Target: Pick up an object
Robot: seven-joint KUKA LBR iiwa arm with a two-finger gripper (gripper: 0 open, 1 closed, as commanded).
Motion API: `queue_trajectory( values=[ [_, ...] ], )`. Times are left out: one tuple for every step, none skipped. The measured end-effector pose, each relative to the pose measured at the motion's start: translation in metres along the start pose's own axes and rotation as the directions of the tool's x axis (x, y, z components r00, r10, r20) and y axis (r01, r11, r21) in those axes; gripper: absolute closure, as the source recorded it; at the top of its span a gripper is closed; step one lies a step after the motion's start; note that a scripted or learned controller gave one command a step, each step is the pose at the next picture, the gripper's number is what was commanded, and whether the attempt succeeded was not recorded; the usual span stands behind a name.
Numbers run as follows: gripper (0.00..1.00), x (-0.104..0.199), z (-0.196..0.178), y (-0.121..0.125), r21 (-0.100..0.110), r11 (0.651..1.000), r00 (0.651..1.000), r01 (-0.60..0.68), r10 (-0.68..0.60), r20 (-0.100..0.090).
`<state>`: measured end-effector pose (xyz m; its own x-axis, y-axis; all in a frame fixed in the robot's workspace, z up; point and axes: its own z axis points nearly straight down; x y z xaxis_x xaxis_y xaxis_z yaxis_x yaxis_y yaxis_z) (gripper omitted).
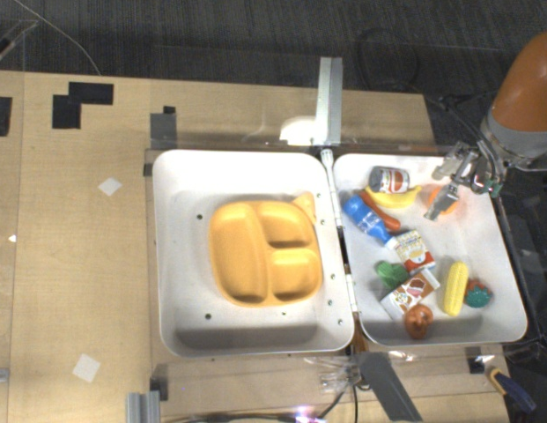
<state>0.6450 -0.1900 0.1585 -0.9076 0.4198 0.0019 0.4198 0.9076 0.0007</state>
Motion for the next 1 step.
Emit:
queue_trajectory(
  values=[
    [0.00, 0.0063, 0.0699, -0.0198, 0.002, 0.958, 0.958, 0.286, -0.286, 0.014]
  ],
)
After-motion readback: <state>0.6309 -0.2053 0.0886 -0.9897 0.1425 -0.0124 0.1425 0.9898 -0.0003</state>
